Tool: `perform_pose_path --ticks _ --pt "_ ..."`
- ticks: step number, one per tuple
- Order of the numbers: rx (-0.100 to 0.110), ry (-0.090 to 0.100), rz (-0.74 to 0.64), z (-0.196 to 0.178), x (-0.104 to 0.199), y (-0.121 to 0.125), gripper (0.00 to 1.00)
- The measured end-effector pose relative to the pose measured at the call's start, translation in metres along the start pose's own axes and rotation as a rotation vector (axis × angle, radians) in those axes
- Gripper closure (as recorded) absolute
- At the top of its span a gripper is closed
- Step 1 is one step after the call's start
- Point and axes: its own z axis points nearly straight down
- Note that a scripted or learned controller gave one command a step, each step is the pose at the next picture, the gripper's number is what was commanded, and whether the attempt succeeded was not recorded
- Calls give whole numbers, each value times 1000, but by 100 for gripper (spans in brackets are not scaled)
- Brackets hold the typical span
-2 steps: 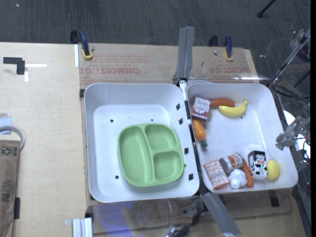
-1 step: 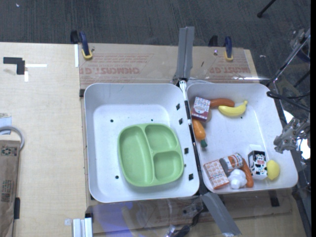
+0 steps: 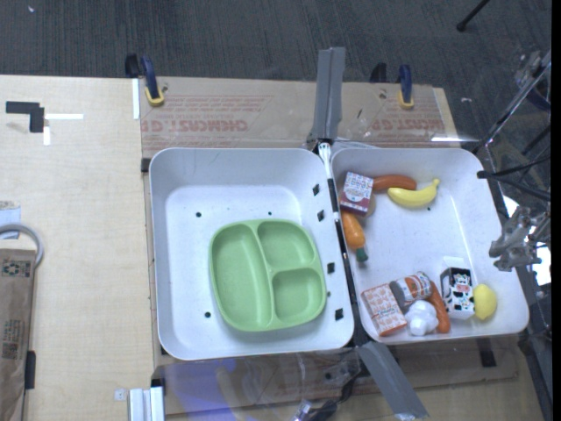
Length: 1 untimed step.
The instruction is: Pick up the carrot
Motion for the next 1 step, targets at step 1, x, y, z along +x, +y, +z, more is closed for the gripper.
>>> perform_pose_path --ticks 1 --pt "-1 0 -302 2 0 0 100"
